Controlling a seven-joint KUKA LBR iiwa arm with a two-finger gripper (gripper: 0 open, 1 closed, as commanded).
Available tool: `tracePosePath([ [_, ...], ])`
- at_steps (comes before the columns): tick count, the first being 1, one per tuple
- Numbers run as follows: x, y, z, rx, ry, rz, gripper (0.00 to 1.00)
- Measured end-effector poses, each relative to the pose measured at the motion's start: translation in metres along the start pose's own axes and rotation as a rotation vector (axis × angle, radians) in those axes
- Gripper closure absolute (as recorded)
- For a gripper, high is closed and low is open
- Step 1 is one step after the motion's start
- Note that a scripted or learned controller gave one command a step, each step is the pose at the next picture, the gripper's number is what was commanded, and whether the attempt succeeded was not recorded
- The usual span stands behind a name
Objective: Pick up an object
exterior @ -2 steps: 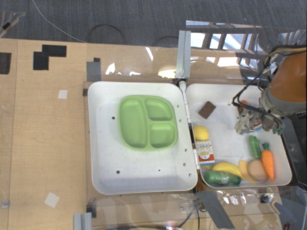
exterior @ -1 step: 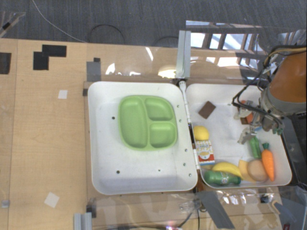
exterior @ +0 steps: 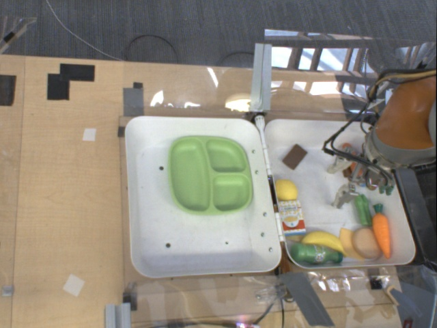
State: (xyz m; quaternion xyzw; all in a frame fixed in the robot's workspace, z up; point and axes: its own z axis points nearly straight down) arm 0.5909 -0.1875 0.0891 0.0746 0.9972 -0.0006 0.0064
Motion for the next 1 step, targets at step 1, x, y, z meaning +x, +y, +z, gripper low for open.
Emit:
tracePosePath([
  [1,-0.0048,0.0019,-0.0153,0.001,-0.015,-0.007,1.0],
])
